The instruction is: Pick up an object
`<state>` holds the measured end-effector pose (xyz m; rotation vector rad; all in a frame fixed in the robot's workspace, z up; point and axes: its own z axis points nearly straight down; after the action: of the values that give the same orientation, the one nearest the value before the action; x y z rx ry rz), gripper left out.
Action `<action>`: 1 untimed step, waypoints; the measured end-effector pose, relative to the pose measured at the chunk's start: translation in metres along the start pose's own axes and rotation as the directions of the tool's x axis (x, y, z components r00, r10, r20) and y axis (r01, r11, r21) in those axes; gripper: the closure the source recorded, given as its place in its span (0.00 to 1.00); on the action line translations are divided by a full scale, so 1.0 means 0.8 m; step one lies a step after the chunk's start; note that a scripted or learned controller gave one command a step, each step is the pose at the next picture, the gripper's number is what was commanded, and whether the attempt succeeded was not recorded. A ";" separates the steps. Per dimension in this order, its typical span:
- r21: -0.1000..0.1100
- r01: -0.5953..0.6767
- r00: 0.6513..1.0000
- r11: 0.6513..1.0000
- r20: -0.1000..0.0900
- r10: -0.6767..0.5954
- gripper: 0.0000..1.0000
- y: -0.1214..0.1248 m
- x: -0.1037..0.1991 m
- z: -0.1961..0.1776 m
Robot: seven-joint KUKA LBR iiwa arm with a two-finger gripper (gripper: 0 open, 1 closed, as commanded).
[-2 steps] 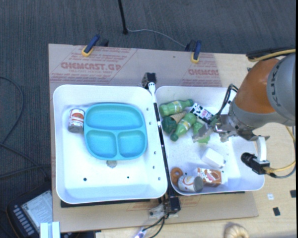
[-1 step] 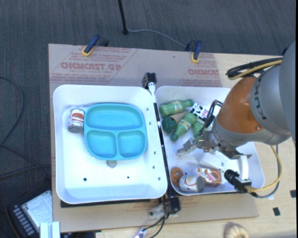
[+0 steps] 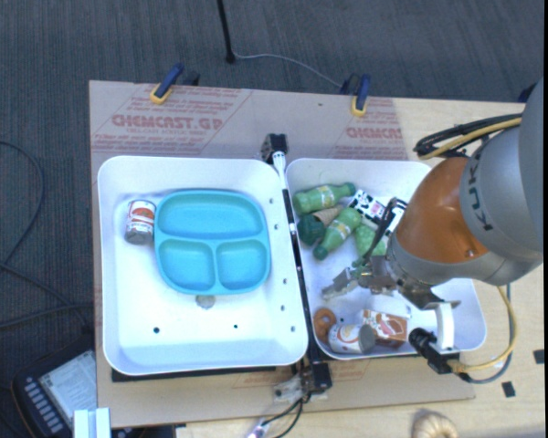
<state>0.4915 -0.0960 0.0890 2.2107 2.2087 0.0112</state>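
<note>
Over the right bin (image 3: 470,331), the grey arm (image 3: 507,199) with its orange band (image 3: 438,222) reaches in from the right, its wrist low above the bin's middle. The gripper (image 3: 363,276) sits at the wrist's left end, among cables and metal parts; whether it is wide or narrow cannot be told, and nothing is seen held in it.

Task objects lie in the right bin on both sides of the gripper. Just above and to its left is a cluster of green bottles (image 3: 327,199), light and dark green, lying on their sides and touching one another, with a brown cone-shaped piece (image 3: 321,215) among them. A small black-and-white patterned item (image 3: 370,207) lies at the cluster's right end, near the wrist. Below the gripper, near the bin's front wall, lie a small brown ring (image 3: 324,320), a white can with a red label (image 3: 345,338) and a red-and-white packet (image 3: 388,328), close together.

The left bin (image 3: 137,336) holds a blue divided tray (image 3: 210,240) with three compartments; a can with a red-and-white label (image 3: 140,221) lies just beside the tray's left edge, well apart from the gripper.
</note>
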 end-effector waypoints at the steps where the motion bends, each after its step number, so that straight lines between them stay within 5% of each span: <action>1: -0.002 0.001 1.000 1.000 0.000 -0.001 0.00 -0.003 0.000 0.000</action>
<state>0.4894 -0.0962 0.0891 2.2083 2.2091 0.0143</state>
